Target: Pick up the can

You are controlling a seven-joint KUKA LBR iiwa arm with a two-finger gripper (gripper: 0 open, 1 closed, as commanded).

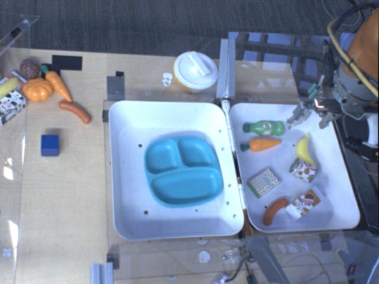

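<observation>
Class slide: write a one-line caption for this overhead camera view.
Arm's hand hovers over the right bin, near the bottle, carrot and banana; blue tray fills the left.

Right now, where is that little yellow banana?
The banana lies in the right-hand bin, toward its right side, just above a small red-and-white can and to the right of the carrot.

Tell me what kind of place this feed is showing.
Probably a robotics lab bench set up for pick-and-place trials, not a kitchen. Two shallow white bins sit side by side, toy food such as a small plastic banana fills the right one, and a grey arm's gripper hangs over it.
</observation>
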